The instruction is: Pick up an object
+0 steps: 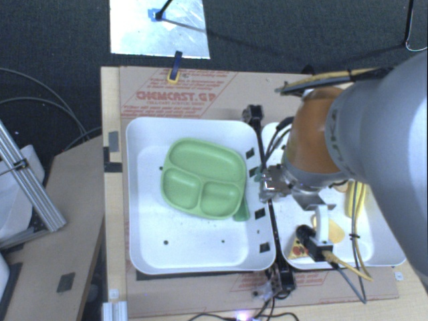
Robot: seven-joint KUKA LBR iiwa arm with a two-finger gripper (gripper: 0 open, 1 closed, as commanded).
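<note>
The grey arm [374, 126] (its orange band facing the camera) reaches in from the right and covers most of the right bin [382, 245]. The gripper [275, 184] hangs below the wrist, over the wall shared by the 2 bins. The wrist hides it from above, so I cannot tell whether it is open or closed, and I see nothing held in it.

The bench [221, 89] carries a brown sheet with red lettering, and both white bins sit on it side by side. The left bin [144, 179] holds a pale green plate [200, 176] with 3 compartments, lying flat near the bin's middle and turned slightly. A small darker green piece [242, 211] touches the plate's lower right edge, close to the dividing wall.

In the right bin, a small yellow object [336, 233] lies near the front, and a smaller red-and-white item [297, 250] lies at the front left corner.
</note>
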